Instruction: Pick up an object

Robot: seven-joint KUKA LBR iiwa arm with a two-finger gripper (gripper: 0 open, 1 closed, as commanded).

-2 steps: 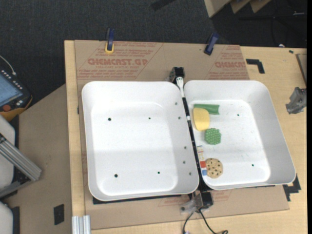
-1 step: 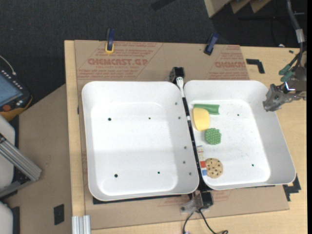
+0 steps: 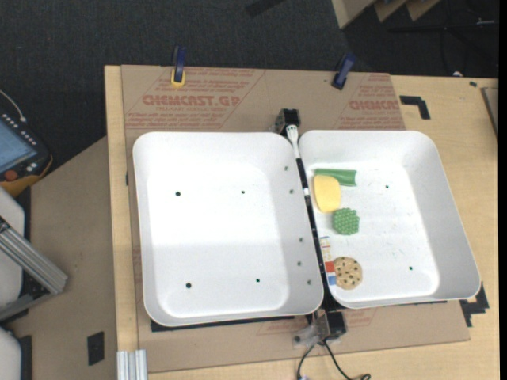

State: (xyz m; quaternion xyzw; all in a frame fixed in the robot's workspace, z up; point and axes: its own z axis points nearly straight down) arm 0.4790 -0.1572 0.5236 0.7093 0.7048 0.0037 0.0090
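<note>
Several small objects lie along the left side of the right bin (image 3: 444, 212). A green flat piece (image 3: 339, 176) lies at the top, with a yellow rounded object (image 3: 326, 192) just below it. Under that sits a green bumpy ball (image 3: 345, 222). A tan cookie with dark chips (image 3: 347, 272) rests near the bin's front left corner, beside a small red and blue item (image 3: 329, 267).
The left bin (image 3: 158, 236) stands beside the right one on a brown cardboard sheet (image 3: 238, 93). Two clamps (image 3: 179, 66) (image 3: 344, 70) hold the sheet's far edge. A cable (image 3: 321, 355) runs off the front edge.
</note>
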